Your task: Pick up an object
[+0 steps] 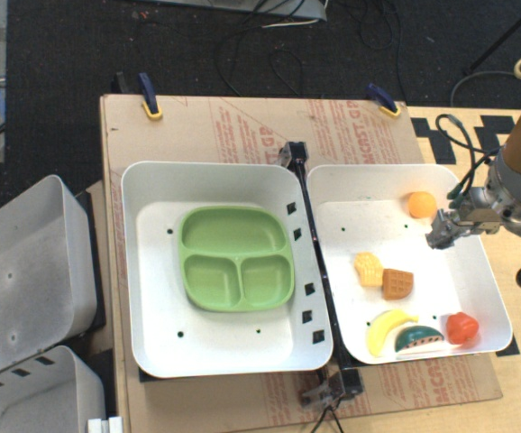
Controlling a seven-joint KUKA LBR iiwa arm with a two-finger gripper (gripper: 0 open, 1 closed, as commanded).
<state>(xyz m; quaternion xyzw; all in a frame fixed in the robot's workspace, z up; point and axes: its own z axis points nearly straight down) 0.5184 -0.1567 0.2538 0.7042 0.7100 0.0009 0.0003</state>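
Note:
The right bin (477,269) holds an orange ball (421,205) near its far side, a yellow corn piece (368,268), an orange waffle-like block (397,284), a yellow banana (387,328), a watermelon slice (418,337) and a red tomato-like piece (461,328). My gripper (443,231) hangs over the right bin's far right part, just right of and slightly nearer than the orange ball. Nothing shows between its fingers.
The left bin (152,269) carries a green three-compartment plate (238,258). A black divider (313,260) runs between the two bins. Clamps (150,97) hold the cardboard-topped bench at the back. Spare white bins (22,269) sit off the bench at the left.

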